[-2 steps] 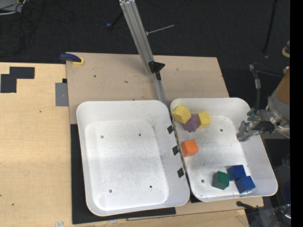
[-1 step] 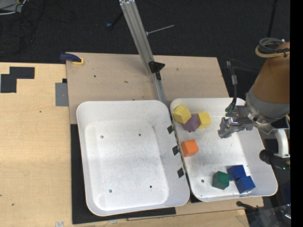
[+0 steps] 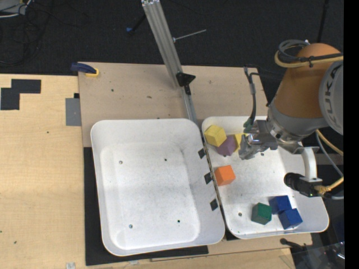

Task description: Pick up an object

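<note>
The arm reached in over the right bin, and the gripper hung low near that bin's far edge, just beside a small cluster of blocks! Whether it was open or closed could not be told from this slanted look down; the metal at the wrist hid that. Closest to it sat the purple block, touching the yellow block in the bin's far-left corner, with a sliver of another yellow piece squeezed between the purple one and the gripper. Nothing looked lifted: every block appeared to rest on the bin floor. The orange block lay alone by the left wall, a little nearer the front. Down at the front edge, the green block sat near two blue blocks, well apart from the action. The left bin carried nothing to grab. So the pick seemed barely begun, or right at the grasp attempt: the approach looked done, while the closing, the lift and a clear carry off the floor were all left to do. The likely target was the purple block or its yellow neighbour, and that crowding could spoil the grip.
</note>
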`<state>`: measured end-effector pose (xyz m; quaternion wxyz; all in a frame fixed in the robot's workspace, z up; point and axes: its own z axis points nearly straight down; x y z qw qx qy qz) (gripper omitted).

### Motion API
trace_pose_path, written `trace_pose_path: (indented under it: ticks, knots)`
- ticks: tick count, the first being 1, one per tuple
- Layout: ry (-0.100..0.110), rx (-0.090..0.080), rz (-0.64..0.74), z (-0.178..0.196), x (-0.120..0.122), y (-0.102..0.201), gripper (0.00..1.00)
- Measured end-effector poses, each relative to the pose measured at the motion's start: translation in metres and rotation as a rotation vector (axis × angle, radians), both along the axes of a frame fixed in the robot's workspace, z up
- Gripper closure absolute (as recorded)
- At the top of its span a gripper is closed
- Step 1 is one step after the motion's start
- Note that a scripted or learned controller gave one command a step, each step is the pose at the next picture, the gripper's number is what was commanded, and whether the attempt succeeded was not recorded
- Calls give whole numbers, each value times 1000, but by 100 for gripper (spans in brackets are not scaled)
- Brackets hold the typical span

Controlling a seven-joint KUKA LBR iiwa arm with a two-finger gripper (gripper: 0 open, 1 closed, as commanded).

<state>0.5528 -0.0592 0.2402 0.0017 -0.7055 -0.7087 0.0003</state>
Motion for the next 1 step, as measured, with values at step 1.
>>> trace_pose_path:
  ticks: [1]
  knots:
    - [-1, -2, -1, 2, 15, 51, 100]
